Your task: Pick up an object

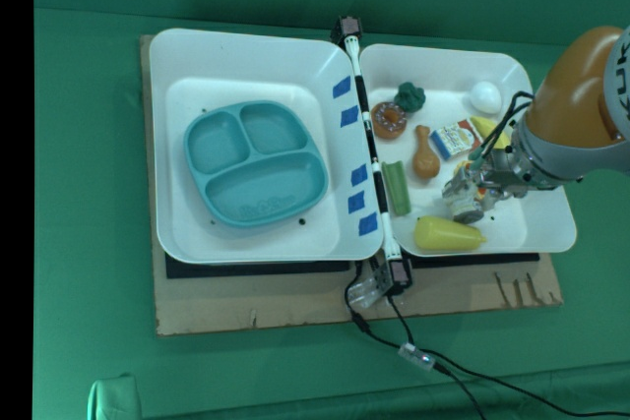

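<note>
Yellow plastic, cone-shaped and lying flat, the toy pear-like piece (449,233) sits at the near edge of the right white bin (551,229), long axis running left to right, its point toward the right. You see the gripper (471,195) just above it, low in the bin; whether its fingers are wide or narrow you cannot tell, since they blur into the metal of the wrist.

Left of the gripper lie an orange toy drumstick (425,155), long axis near to far, and a green stick-shaped piece (397,188) along the bin's left wall. Farther off are a brown frosted doughnut (390,120), a dark green broccoli floret (410,95), a white egg (484,96) and a small printed box (454,139).

Open room is the bare floor in the near right corner.

Your left white bin (187,241) holds a teal three-compartment plate (256,162). Both bins rest on brown cardboard (295,315) over a green cloth (79,162).
</note>
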`<state>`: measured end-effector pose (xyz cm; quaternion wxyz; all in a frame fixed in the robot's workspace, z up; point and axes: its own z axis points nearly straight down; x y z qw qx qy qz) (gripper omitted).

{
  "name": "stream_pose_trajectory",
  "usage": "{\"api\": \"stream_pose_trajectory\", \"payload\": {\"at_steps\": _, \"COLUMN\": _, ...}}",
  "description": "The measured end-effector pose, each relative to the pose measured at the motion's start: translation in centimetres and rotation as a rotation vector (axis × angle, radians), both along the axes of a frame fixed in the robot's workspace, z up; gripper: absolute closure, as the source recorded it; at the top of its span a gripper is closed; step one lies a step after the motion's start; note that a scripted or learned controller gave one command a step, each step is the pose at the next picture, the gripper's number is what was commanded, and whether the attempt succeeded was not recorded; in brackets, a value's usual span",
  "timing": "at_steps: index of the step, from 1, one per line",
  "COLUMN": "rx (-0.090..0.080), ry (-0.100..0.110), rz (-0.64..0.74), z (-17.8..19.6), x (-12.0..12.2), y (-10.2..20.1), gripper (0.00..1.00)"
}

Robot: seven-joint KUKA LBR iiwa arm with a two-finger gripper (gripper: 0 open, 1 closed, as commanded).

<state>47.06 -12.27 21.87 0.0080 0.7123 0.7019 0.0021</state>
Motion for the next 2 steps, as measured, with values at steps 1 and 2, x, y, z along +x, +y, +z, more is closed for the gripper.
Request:
{"api": "stream_pose_trajectory", "payload": {"at_steps": 1, "rx": 0.005, "ry": 0.004, "rz": 0.009, "z": 6.3, "x": 4.0, "y": 6.2, "gripper": 1.00}}
{"api": "stream_pose_trajectory", "payload": {"at_steps": 2, "rx": 0.004, "ry": 0.000, "rz": 0.009, "z": 10.3, "x": 9.1, "y": 7.0, "gripper": 1.00}}
